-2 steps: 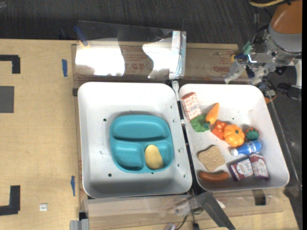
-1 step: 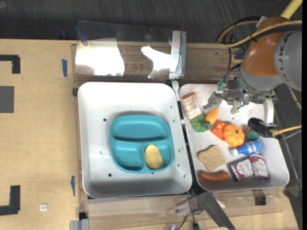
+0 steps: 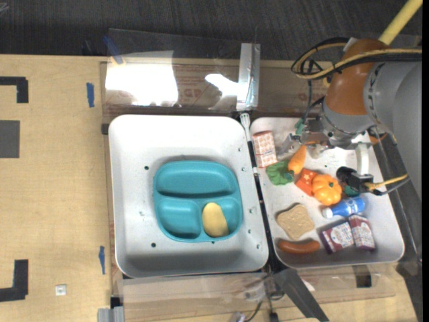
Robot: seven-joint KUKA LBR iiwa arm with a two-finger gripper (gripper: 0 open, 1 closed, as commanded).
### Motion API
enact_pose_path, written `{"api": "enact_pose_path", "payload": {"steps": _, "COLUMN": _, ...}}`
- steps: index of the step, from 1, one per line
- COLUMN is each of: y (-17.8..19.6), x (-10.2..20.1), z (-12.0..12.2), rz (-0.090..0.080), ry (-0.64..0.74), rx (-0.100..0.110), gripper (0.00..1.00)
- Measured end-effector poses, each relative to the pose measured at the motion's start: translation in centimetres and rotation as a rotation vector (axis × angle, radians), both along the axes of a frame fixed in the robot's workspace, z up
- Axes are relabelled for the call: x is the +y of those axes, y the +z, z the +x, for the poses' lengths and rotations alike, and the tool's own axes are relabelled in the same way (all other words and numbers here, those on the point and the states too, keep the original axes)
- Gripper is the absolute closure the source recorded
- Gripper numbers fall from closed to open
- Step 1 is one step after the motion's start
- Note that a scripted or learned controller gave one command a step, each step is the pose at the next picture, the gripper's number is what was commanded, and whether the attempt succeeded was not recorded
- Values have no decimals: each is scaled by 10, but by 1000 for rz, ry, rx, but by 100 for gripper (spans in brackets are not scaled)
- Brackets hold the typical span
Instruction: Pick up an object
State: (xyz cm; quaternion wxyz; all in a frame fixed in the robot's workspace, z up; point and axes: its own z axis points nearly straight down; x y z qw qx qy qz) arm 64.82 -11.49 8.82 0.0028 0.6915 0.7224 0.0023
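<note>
A teal tray (image 3: 196, 200) sits in the left bin (image 3: 127, 153), a yellow potato (image 3: 215, 219) in its lower right compartment. Right of the tray, the second bin (image 3: 395, 243) holds the pickable clutter: a small carton (image 3: 264, 148), green toy (image 3: 280, 174), carrot (image 3: 297, 159), bread slice (image 3: 295, 221), sausage (image 3: 298, 247), orange pumpkin (image 3: 327, 189), blue bottle (image 3: 345, 208) and two packets (image 3: 349, 234). Farther right of the tray, the arm's gripper (image 3: 310, 139) hangs above the carrot; whether its claw is open or closed cannot be told. A clean pick likely means descending squarely over one isolated item, such as the carrot, avoiding neighbours.
</note>
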Motion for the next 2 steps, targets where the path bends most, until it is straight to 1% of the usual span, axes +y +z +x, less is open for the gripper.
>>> {"api": "enact_pose_path", "payload": {"steps": 1, "y": 11, "x": -1, "z": 1, "rz": -1, "ry": -2, "rx": -4, "gripper": 100}}
{"api": "enact_pose_path", "payload": {"steps": 2, "y": 104, "x": 33, "z": 22, "rz": 0, "ry": 51, "rx": -7, "gripper": 100}}
